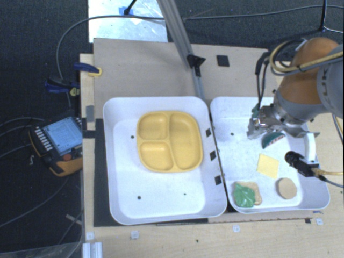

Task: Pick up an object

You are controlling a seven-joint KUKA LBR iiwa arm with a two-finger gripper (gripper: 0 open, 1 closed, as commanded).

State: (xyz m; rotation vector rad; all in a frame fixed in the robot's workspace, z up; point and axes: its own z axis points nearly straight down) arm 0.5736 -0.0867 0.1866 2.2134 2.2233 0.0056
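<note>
The gripper (263, 129) is low in the right bin (231, 112), right next to a green-striped piece (273, 139), but honestly I can't tell how far open it is or whether it's got anything. The yellow slice (268, 166), round biscuit (286, 188) and green toast thing (246, 194) sit nearer the front edge. My guess is it could just nudge the striped piece toward the bin wall and come up with nothing.

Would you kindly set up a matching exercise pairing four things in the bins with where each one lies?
Things:
1. yellow divided plate
2. pale yellow square
3. green-topped piece
4. round tan piece

Places:
A. near right corner of the right bin
B. near left corner of the right bin
C. middle of the left bin
D. just below the gripper

Pairs: 1-C, 2-D, 3-B, 4-A
</note>
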